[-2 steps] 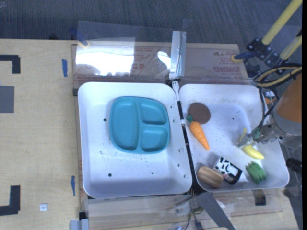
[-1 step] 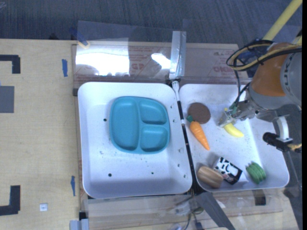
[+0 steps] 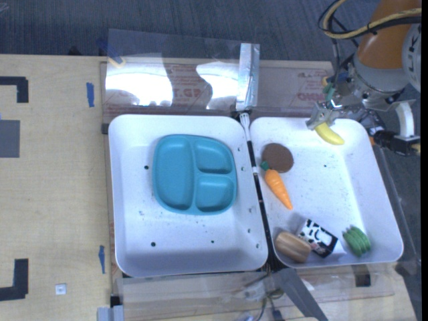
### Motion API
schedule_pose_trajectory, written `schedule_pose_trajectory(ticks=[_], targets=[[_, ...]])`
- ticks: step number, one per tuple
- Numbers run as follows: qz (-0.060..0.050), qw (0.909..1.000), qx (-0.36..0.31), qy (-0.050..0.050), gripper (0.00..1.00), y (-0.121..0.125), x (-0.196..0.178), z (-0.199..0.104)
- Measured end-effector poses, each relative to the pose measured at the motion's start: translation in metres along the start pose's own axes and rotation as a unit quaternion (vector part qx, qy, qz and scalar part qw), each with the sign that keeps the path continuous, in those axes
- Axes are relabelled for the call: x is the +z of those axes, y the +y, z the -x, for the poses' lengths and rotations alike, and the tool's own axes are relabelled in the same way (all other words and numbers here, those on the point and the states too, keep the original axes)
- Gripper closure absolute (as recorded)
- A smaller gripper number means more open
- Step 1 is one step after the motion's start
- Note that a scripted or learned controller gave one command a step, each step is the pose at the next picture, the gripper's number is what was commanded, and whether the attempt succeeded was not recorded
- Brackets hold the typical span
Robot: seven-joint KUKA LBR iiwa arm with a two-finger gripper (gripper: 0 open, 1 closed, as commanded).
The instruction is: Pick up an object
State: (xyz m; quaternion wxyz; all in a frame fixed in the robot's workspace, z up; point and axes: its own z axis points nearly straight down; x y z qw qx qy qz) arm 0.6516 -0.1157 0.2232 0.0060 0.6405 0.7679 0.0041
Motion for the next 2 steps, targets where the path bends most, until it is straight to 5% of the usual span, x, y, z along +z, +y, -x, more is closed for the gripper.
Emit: schedule_pose_trajectory(ticks=[1,2], targets=[[-0.005,0.9999,-0.010,0.002,1.00,-0.0199,-0.0238,-0.0348],[-0.007,0.9999,-0.010,0.002,0.00,-0.0208,-0.0216,-0.0342]])
